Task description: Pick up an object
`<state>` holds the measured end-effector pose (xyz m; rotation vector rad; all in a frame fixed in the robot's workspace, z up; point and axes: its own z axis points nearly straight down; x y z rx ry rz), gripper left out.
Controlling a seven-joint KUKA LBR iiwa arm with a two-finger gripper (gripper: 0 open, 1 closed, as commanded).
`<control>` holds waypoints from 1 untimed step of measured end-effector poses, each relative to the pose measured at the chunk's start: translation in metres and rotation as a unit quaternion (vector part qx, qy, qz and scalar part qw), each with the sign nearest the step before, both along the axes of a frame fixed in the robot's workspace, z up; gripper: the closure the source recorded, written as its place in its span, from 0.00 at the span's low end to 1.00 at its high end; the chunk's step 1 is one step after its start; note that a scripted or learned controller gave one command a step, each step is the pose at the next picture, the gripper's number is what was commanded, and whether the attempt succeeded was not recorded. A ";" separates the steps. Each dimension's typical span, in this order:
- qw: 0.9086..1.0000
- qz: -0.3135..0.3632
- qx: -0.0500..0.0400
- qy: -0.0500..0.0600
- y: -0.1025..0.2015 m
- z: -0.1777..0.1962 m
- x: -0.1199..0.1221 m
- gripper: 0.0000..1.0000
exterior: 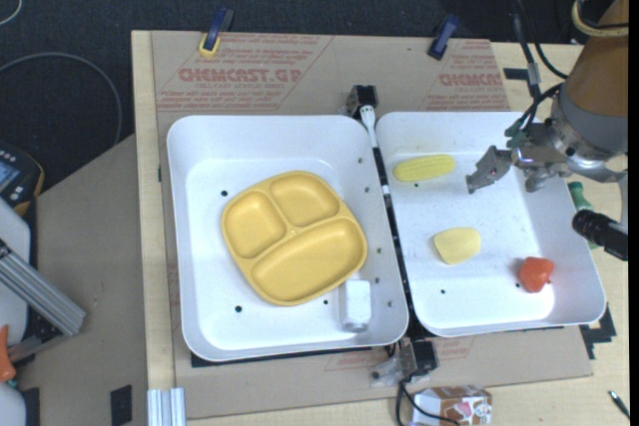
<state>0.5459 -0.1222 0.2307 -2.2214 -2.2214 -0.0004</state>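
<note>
Hovering at two o'clock of the right bin [589, 299] with fingers spread and nothing between them, the gripper [492, 169] has lifted nothing yet; the corn cob [423, 169] lies just beside it at nine o'clock, ungrasped.

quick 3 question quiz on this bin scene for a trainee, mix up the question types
1. True or false: the yellow divided plate lies in the left bin.
2. Which item lies nearest the claw? A) corn cob B) red pepper C) small white block
3. How many loose items lie in the right bin?

Key: 1 true. 2 A. 3 three: the corn cob, a pale yellow piece, the red pepper.
</note>
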 end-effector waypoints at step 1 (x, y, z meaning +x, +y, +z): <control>1.000 0.004 0.000 -0.011 0.056 0.166 -0.027 0.00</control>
